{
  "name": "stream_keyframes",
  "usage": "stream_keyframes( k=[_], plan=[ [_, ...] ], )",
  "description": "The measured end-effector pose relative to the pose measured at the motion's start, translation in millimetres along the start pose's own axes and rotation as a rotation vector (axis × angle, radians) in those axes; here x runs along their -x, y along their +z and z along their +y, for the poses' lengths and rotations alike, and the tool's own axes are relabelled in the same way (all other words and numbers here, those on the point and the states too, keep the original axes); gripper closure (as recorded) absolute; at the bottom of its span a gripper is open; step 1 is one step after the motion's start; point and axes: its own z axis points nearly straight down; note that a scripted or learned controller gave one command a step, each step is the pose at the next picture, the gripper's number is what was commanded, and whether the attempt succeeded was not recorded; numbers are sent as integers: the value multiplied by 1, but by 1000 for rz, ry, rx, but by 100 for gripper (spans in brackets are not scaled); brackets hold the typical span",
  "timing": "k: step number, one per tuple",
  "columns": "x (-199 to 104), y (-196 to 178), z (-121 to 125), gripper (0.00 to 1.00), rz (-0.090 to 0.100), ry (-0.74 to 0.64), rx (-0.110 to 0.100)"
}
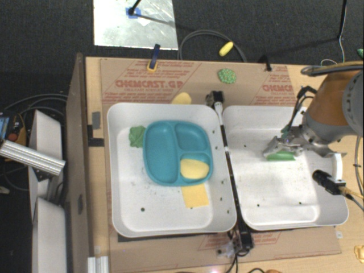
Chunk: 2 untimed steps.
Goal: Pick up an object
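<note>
Arm: the grey arm point(335, 115) with its orange band is seen on the right of the right bin point(284, 209), bent down and reaching left over it.
Gripper: the gripper point(278, 148) is held low over the upper middle of the right bin, just above a green piece point(280, 156).
Grip: it cannot be told if the green piece is held or only touched; the tool's state cannot be made out.
Green piece: a small flat green thing is seen on the right bin's floor, right under the gripper.
Left bin: the left bin point(122, 209) is set just left of the right bin, side by side.
Plate: a blue plate point(165, 152) with three parts is laid in the left bin.
Yellow food: a round yellow piece point(194, 168) is seen in the plate's lower right part.
Yellow square: a flat yellow square point(195, 195) is laid on the left bin's floor, just below the plate.
Leaf: a green leafy bit point(136, 135) is tucked at the plate's upper left edge.
Bench: brown cardboard point(148, 84) is spread under both bins.
Floor: a dark floor point(45, 33) with a shiny sheet point(133, 16) is seen far above the left bin.
</note>
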Motion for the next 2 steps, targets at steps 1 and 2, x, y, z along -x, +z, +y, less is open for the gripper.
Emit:
stream_keyframes(
  k=[1,2],
  plan=[
    [-68,10,56,100,1,-7,2],
    [-96,-99,10,100,2,-3,5]
  ],
)
